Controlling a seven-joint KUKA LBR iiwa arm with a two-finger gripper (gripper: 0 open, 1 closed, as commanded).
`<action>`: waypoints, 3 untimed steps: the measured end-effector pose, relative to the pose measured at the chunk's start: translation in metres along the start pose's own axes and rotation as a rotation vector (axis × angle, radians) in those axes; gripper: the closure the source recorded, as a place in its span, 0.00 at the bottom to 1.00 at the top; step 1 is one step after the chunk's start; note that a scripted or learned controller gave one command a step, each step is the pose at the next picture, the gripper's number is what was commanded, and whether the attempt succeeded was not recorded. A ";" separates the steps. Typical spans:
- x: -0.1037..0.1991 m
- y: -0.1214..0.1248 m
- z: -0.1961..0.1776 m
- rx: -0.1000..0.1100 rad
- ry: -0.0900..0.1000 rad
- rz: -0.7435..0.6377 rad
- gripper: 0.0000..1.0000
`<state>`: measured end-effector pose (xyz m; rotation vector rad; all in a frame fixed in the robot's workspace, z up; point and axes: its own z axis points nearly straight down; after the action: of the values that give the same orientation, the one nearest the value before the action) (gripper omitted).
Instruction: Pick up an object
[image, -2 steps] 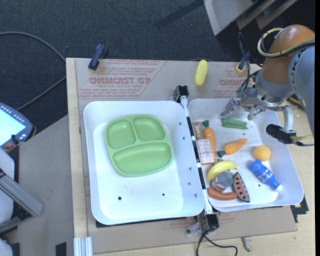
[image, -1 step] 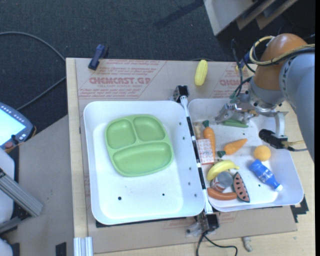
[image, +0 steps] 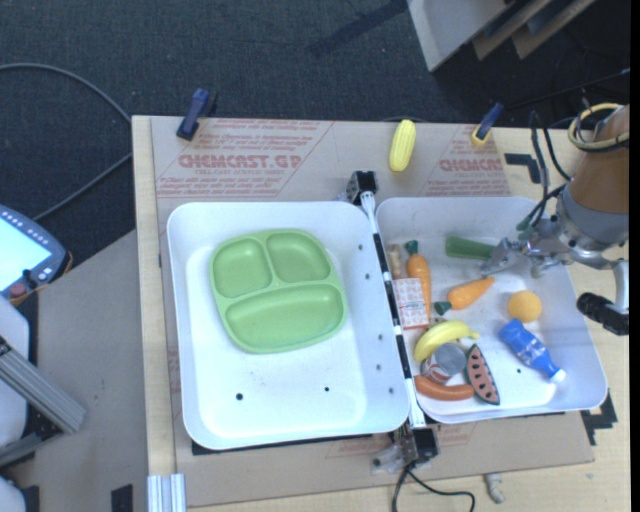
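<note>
The green divided tray (image: 278, 290) lies in the left bin (image: 200, 400). Right of that tray, in the right bin (image: 590, 375), the end effector (image: 505, 255) hovers above the orange carrot (image: 471, 293), just beside the dark green cucumber (image: 470, 246); its state cannot be told.

Toy foods (image: 470, 293) scattered loose in right bin (image: 590, 385): carrots, banana, orange, blue bottle, watermelon slice.
</note>
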<state>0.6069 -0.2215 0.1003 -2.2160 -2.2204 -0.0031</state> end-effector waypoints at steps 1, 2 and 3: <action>0.080 0.047 0.016 -0.004 -0.004 0.000 0.00; 0.015 0.060 0.015 -0.002 -0.004 0.001 0.00; 0.014 0.062 0.003 -0.008 -0.008 0.000 1.00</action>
<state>0.6684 -0.2072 0.0973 -2.2247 -2.2284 -0.0035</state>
